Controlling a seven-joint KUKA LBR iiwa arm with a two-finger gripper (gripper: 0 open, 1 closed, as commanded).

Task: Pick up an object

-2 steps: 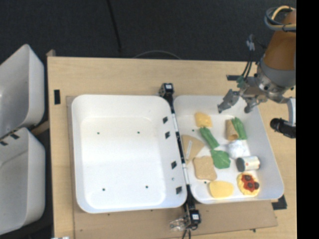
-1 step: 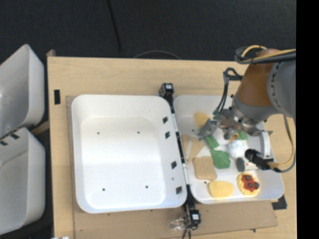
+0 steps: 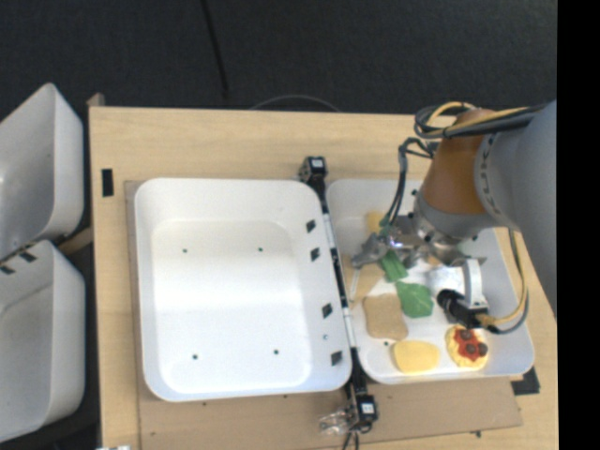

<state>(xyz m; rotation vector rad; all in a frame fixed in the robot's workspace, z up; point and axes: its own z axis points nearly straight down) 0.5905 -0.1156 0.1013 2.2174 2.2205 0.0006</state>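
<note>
Two bins (image 3: 155, 251), five objects (image 3: 415, 355)

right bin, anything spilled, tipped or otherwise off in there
Nothing stands out. The green piece, tan slab, yellow piece and red-topped piece all lie inside the right bin, below the gripper.

A wooden bench (image 3: 234, 143) carries two shallow white bins, and the left bin (image 3: 234, 284) serves as the landmark here. The right bin (image 3: 511, 350) sits just beside it, their rims touching along a row of small black clips (image 3: 328, 256) (one more sits at the far end). Left of the landmark, off the bench, stand two white boxes (image 3: 33, 251). A black cable (image 3: 211, 36) crosses the dark floor beyond.
</note>
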